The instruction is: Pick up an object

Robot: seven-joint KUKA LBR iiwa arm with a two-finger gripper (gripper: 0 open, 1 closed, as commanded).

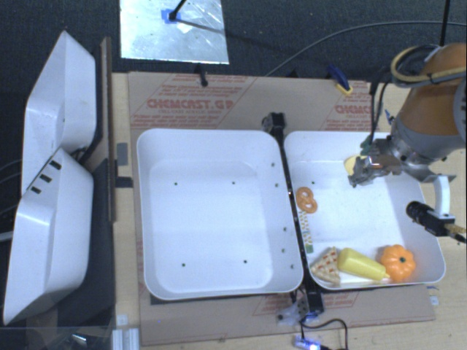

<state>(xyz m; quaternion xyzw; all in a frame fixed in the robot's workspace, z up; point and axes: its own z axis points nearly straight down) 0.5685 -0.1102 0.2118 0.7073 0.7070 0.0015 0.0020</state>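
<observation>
My gripper [363,172] hangs low over the far part of the right bin [365,217], below the grey and orange arm [430,100]. A small pale yellow object [351,165] shows right at the gripper's left side; whether it is held or only lies beside it I cannot tell. A pretzel [306,200] lies by the bin's left wall. Along the near wall sit a pizza slice [327,265], a yellow oblong piece [361,264] and an orange pumpkin [398,262].
The left bin [211,217] stands beside the right one, parted by a black divider [292,203]. A thin patterned strip [307,232] lies near the pretzel. White covers [55,173] lean at the far left. Cables [350,42] run behind the bins.
</observation>
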